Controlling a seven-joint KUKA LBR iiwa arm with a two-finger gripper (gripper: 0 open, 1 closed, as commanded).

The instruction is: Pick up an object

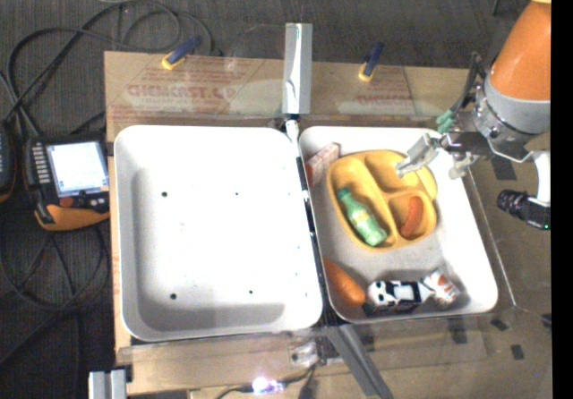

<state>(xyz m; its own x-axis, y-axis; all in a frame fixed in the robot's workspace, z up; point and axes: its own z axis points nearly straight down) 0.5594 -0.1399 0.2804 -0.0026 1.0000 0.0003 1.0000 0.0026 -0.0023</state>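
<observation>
Arm (528, 57): broad orange band, rounded, above a grey wrist section with a darker rim beneath it. Below the wrist, a cluster of small metal fittings with a green part on the side towards the right bin (483, 285). Gripper (414, 162): slim, pale grey metal fingers, seen over that bin's far right corner. Thin dark cable runs along the wrist.

left bin (215, 227) – bare floor, open access | right bin (479, 254) – crowded: yellow tray (380, 175) mid, carrot (345, 284), black-white toy (394, 292) along front wall | gripper (421, 156) over tray's back rim
</observation>
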